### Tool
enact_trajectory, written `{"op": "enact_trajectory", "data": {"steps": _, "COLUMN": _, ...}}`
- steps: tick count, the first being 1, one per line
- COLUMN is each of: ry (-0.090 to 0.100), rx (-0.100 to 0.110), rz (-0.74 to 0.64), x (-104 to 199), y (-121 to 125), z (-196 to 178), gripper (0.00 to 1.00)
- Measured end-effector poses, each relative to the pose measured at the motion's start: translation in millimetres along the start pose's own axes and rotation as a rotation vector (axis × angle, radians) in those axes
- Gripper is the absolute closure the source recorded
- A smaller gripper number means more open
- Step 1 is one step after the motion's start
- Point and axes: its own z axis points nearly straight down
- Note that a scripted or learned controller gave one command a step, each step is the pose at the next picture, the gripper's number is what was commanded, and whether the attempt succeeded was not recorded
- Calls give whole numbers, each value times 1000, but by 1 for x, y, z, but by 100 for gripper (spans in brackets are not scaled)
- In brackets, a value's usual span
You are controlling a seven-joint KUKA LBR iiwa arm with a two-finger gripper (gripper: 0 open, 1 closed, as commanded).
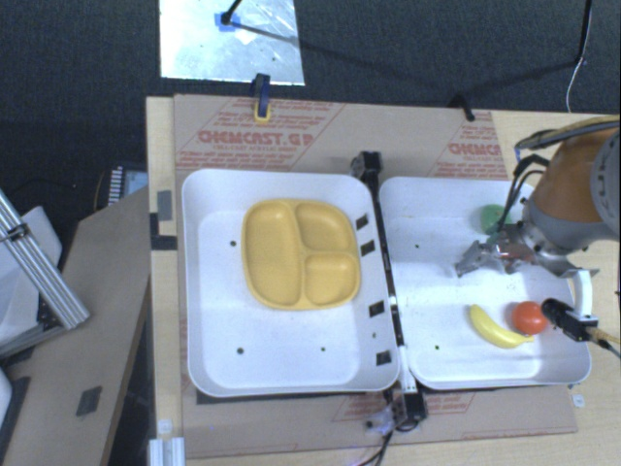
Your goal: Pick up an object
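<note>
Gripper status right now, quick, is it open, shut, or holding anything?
Gripper: over the right bin, nothing seen between its fingers; open or shut cannot be told.

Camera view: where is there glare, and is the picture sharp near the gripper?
In the camera view, glare falls on the shiny sheet at the top, and both white bins look washed out; the gripper and the green object behind it are soft and blurred, while the banana shows more clearly.

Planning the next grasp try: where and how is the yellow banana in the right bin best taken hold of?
Probably at the middle of the curved yellow banana, from straight above, fingers closing across its narrow width. It lies flat on the right white bin, and the round orange-red ball crowds its right end, so the middle-left stretch is freer.
</note>
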Motion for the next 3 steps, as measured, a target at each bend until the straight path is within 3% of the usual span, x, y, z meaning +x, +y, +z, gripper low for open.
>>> {"op": "enact_trajectory", "data": {"steps": 1, "ry": -2, "rx": -5, "rz": 1, "x": -1, "y": 1, "z": -13, "gripper": 100}}
{"op": "enact_trajectory", "data": {"steps": 3, "ry": -2, "rx": -6, "rz": -4, "x": -8, "y": 17, "z": -113, "gripper": 100}}
